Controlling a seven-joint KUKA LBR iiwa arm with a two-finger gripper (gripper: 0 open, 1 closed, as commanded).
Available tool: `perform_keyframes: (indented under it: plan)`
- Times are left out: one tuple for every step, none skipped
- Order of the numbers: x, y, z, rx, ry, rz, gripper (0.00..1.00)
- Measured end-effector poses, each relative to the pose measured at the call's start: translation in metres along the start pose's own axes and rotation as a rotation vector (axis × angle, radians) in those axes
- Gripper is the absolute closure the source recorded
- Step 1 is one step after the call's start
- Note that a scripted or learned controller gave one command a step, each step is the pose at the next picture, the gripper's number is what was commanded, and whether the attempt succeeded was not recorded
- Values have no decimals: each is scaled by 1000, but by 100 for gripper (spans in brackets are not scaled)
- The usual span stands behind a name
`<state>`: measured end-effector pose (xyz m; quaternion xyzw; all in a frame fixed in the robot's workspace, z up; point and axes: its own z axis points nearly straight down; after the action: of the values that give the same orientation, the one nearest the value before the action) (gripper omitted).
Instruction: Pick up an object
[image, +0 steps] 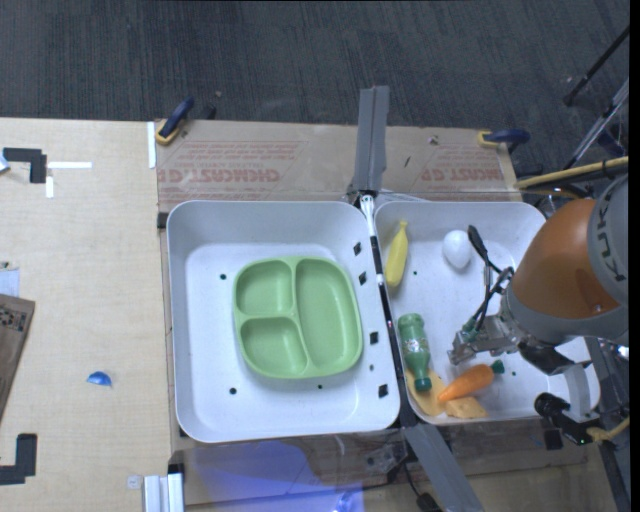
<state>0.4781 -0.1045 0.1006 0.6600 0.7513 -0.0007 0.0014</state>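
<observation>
Looking down on the bench, two shallow white bins sit side by side, the left bin (190, 300) and the right bin (520, 215) touching along a shared edge at the middle. In the left bin a green divided plate (298, 318) lies flat at the centre, three compartments showing, two smaller ones toward nine o'clock and one long one toward three o'clock. Over to the right bin now: a yellow banana (397, 254) lies close against the wall at about ten o'clock of that bin, running roughly twelve to six. A white ball (457, 249) rests near twelve o'clock, well apart from the banana. A green bottle (414, 350) lies on its side along the nine o'clock wall, its cap end pointing toward six. At six o'clock an orange carrot (468, 383) lies tilted, its green tip toward three o'clock, and just under it, touching or nearly so, sits a yellow-orange piece (452, 405) whose kind I cannot make out. The arm comes in from three o'clock, its orange band (560, 265) big in view over the right bin's three o'clock side. The gripper (478, 340) is low in the bin, just above the carrot and just beside the bottle at that bottle's three o'clock; whether it is clenched or released I cannot tell, and nothing is clearly seen gripped by it. A thin dark cable (484, 255) curls from the wrist up toward the ball.
</observation>
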Motion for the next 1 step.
perform_keyframes:
  plan:
    - [0, 0, 0, 0, 0, 0, 0]
